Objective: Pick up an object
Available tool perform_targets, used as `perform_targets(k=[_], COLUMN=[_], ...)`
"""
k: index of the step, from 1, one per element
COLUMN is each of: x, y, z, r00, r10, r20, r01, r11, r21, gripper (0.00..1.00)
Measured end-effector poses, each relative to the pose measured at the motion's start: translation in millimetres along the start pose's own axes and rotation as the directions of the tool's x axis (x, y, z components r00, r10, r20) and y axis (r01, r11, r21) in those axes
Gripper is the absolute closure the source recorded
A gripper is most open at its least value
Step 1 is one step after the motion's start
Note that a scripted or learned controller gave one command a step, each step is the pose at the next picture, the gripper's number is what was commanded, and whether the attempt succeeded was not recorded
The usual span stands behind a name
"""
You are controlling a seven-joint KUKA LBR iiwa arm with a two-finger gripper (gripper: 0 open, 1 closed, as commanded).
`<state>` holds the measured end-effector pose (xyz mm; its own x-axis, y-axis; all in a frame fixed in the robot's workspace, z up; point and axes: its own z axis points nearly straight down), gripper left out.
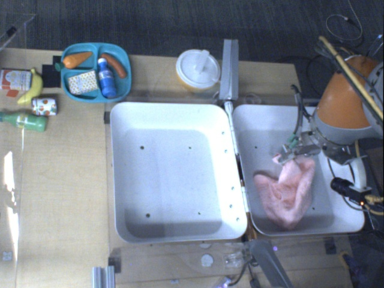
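- Arm [345, 104] enters from the right, orange band uppermost, wrist angled down and leftward.
- Gripper [295, 152] low; finger state not discernible.

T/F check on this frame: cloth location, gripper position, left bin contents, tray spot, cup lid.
1. The pink cloth lies in the right bin. True.
2. The gripper is over the left bin. False: it is at the cloth's upper edge, in the right bin.
3. The left bin holds a banana. False: the banana lies on the bench.
4. The blue tray sits beyond the left bin's far left corner. True.
5. The lidded cup stands outside both bins. True.
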<state>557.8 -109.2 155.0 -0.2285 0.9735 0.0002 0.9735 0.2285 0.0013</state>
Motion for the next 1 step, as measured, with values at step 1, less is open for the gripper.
perform_targets(k=[1], x=[-37.8], y=[50.9], z=[64.1], r00=[0.987], r10=[-0.161], r20=[0.008], r01=[0.162], r11=[0.987], r21=[-0.012], gripper=[0.0])
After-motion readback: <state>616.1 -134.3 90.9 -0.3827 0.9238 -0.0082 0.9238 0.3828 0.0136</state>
